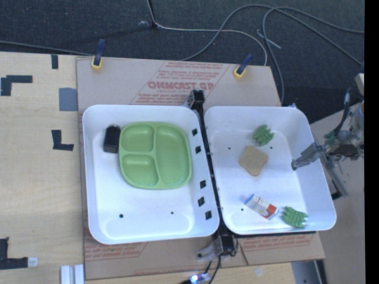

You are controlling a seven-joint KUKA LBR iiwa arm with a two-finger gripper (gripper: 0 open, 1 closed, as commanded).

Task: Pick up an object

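The right bin [308, 129] holds a tan flat piece [253, 160] near its middle, a small green leafy object [263, 135] behind it, a red, white and blue packet [261, 206] near the front, and another green leafy object [294, 216] at the front right corner. My gripper [303, 159] hangs at the right rim of this bin, right of the tan piece and apart from it. Nothing shows between its fingers.
The left bin [95, 158] holds a green three-compartment plate [156, 155] and a small black block [111, 139] left of it. Black clips line the divider between the bins. Cables cross the dark floor behind the bench.
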